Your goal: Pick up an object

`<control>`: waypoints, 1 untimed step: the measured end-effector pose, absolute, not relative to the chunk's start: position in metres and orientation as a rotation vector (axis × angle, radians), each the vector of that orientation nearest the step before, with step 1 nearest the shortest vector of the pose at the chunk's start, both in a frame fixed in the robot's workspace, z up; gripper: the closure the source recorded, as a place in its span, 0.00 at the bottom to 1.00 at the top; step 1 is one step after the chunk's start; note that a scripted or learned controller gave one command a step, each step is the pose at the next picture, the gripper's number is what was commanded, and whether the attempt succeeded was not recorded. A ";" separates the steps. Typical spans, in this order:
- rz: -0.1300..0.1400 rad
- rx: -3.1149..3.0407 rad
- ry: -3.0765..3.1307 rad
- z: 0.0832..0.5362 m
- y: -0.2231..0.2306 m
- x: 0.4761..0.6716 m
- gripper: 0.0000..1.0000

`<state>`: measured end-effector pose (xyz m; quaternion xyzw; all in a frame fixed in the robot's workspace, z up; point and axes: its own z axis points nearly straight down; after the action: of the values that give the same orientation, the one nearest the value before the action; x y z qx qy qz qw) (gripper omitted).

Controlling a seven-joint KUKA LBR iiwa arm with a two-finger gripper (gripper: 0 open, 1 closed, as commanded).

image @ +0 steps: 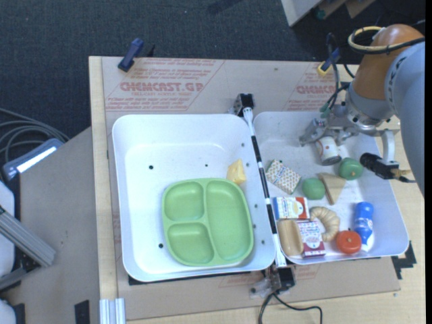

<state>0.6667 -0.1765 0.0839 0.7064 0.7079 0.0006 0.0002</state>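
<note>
Dark carpet around the desk [169,79]. Left bin [135,140]: green divided tray [206,221], yellow piece [236,172]. Right bin [391,211] (crowded): toy foods, blue bottle [363,223], green ball [350,168]. Pincer [329,147] low over a small white object [329,152]; spread impossible to tell.

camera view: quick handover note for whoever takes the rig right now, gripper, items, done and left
Gripper: low over the back of the right bin; I cannot tell how the jaws stand, and nothing shows between them.
Right bin: green ball, green lime, croissant, tomato, blue bottle, cartons.
Left bin: green divided tray, yellow piece.
Done: no pick visible.
Left: grasp and lift one object.
</note>
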 end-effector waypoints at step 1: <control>0.002 2.214 2.219 0.096 -0.178 0.668 1.00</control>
<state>0.6678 -0.1778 0.0959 0.7062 0.7080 0.0007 0.0035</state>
